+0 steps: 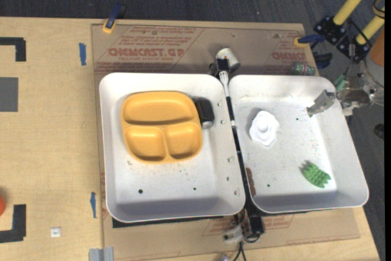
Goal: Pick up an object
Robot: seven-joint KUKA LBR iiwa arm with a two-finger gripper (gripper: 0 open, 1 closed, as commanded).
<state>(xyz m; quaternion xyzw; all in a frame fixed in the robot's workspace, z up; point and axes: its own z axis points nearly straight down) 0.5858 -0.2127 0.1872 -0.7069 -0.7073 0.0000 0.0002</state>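
Note:
The left bin [122, 192] holds a yellow divided plate [162, 125], and a small black object [204, 112] lies against the plate's right edge. A white lumpy object [264, 128] rests in the right bin [348, 156] left of its middle. A green ridged object [316, 174] lies near that bin's front right corner. My gripper [320, 104] hangs over the right bin's far right part, to the right of the white object and apart from it. Nothing is seen held in it.
A black divider bar [235, 143] runs between the two bins, with a white fitting [225, 59] at its far end. Yellow poles and black clamps [342, 21] stand at the back right. Cardboard and blue clips [112, 18] surround the bins.

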